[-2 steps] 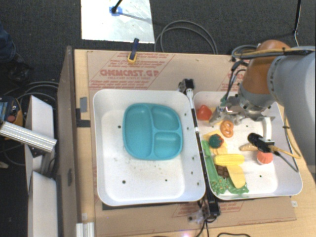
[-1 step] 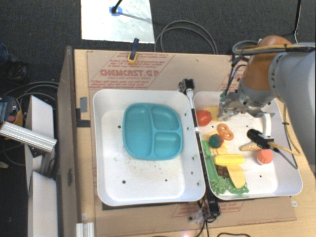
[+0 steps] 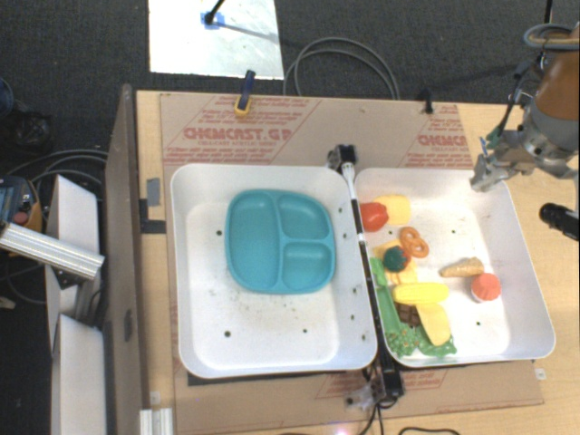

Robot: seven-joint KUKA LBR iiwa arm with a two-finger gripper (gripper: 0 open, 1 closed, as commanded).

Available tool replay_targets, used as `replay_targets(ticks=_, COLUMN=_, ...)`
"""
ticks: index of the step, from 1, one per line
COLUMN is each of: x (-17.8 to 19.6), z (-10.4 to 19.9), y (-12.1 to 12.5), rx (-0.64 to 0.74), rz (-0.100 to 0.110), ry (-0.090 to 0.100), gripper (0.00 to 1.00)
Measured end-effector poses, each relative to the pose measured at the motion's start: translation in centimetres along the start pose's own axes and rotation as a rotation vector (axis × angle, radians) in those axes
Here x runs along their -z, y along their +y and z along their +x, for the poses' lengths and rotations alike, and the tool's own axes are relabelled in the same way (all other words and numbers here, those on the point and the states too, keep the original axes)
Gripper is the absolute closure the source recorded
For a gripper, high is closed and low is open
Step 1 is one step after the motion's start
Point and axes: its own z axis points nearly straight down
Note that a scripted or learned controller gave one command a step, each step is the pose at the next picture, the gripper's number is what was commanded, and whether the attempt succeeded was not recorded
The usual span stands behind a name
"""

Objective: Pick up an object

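Observation:
The right bin [image 3: 507,243] holds several toy foods. A red piece [image 3: 373,214] and a pale yellow piece [image 3: 393,207] lie at its upper left. Below them are a pretzel [image 3: 413,240], a dark green ball [image 3: 394,259], a yellow banana-like piece [image 3: 420,292], a tan piece [image 3: 463,267] and an orange-red ball [image 3: 486,285]. Green leafy pieces [image 3: 408,333] lie along the bin's left and lower edge. My gripper [image 3: 487,172] hangs over the bin's upper right corner, apart from all the foods.
The left bin [image 3: 204,333] bears a teal divided plate [image 3: 278,241]. A cable loops behind the bins. A white sheet [image 3: 213,25] lies on the floor at the back. A metal rail [image 3: 50,247] is at the left.

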Motion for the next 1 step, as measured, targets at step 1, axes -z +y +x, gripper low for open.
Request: replay_targets(ticks=1, x=-8.69, z=10.81, y=-1.57, rx=0.017, rz=0.02, ry=0.015, gripper=1.0)
